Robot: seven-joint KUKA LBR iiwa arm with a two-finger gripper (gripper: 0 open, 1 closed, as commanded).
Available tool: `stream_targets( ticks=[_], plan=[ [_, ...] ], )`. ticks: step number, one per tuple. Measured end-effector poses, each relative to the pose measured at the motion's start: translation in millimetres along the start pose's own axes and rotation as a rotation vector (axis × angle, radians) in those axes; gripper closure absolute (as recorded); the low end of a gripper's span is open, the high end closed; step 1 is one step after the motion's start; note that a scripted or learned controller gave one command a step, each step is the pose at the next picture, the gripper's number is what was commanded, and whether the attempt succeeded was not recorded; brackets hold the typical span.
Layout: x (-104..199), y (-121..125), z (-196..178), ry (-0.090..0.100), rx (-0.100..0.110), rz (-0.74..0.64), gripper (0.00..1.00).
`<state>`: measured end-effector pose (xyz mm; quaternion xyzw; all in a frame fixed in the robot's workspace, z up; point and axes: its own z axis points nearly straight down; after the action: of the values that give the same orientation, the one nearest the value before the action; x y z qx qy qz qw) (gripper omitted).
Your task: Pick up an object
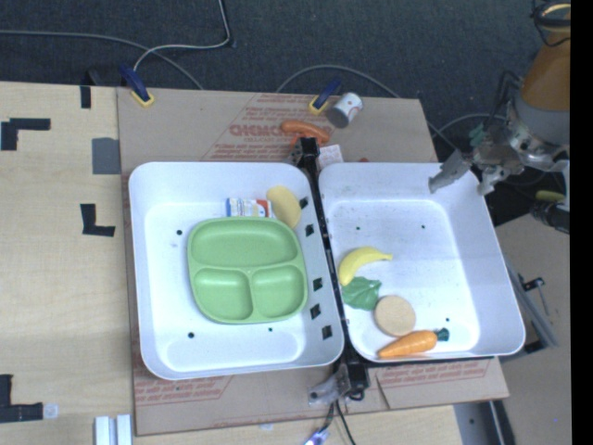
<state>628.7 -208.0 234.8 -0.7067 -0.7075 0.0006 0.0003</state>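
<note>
The right bin (463,248) holds a yellow banana (361,261), a green leafy piece (363,293), a round tan biscuit (396,315) and an orange carrot (409,344), all near its front left corner. In the left bin (148,248) lie a green divided plate (248,269), a pale yellow fruit (285,206) and a small box (245,207). My gripper (463,176) hangs over the right bin's far right rim, well away from the objects. It stands open with nothing between its fingers.
An orange sausage-like item (306,130) and a grey cylinder (345,109) lie on the cardboard behind the bins. Blue and yellow clamps (137,85) hold the cardboard's far edge. A black divider (320,239) runs between the two bins.
</note>
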Motion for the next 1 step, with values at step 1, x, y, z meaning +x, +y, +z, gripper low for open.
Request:
stream_targets(
  ticks=[1],
  plan=[
    [70.4,-43.9,148.2,0.001,-0.003,-0.001,0.0]
  ],
)
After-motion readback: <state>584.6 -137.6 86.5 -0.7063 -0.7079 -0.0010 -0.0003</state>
